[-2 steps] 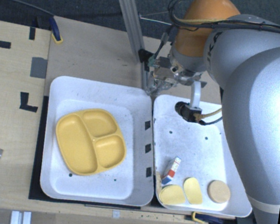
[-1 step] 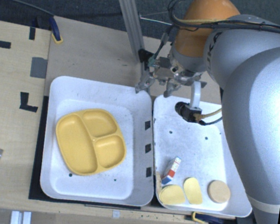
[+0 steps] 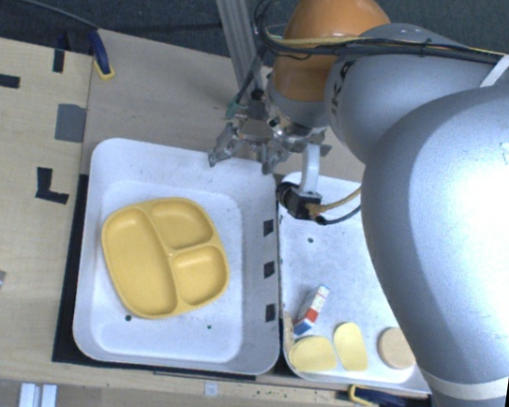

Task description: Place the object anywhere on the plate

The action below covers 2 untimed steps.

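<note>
In the camera view, the gripper (image 3: pixel 243 155) is seen at the 12 o'clock edge of the left bin (image 3: pixel 95 221). Its two fingers are spread apart, and nothing is seen between them. So nothing is held yet.

The plate (image 3: pixel 166 256) is yellow and has three parts. It is laid in the middle of the left bin, at about 7 o'clock from the gripper.

The things that could be picked are all found in the right bin (image 3: pixel 352 250), down at its 6 o'clock end. A small tube (image 3: pixel 314 309) is seen there, with two yellow lumps (image 3: pixel 332 350) just beside it and a tan disc (image 3: pixel 396 348) next to those. Which one is meant by the task cannot be told.

All of them are placed at about 5 o'clock from the gripper, well apart from it. The tube's long side is pointed from 1 o'clock to 7 o'clock.

So a reach toward 5 o'clock is probably needed first. Then the thing would have to be carried toward 9 o'clock, over the wall between the bins, to the plate.
</note>
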{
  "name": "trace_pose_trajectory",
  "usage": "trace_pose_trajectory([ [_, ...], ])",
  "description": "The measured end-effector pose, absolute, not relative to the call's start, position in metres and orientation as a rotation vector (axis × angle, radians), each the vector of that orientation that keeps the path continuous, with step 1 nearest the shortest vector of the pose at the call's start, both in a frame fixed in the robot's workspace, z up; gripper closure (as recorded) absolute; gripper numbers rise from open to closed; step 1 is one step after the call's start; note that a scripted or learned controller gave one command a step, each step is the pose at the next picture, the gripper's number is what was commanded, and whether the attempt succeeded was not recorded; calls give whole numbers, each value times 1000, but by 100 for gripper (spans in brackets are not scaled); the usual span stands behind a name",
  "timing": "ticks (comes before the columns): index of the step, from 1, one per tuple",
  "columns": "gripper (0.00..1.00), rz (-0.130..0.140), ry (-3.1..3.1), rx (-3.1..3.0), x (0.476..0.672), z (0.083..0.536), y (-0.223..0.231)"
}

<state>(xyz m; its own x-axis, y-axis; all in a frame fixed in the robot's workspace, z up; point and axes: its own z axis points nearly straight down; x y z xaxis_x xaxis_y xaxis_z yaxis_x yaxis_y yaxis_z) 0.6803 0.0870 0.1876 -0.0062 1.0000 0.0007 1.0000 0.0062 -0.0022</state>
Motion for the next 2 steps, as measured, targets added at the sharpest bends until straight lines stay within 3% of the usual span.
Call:
trace_pose_trajectory([
  [1,0,6,-2217,-2226,681,188,27],
  [2,0,1,-2226,-2215,681,188,76],
])
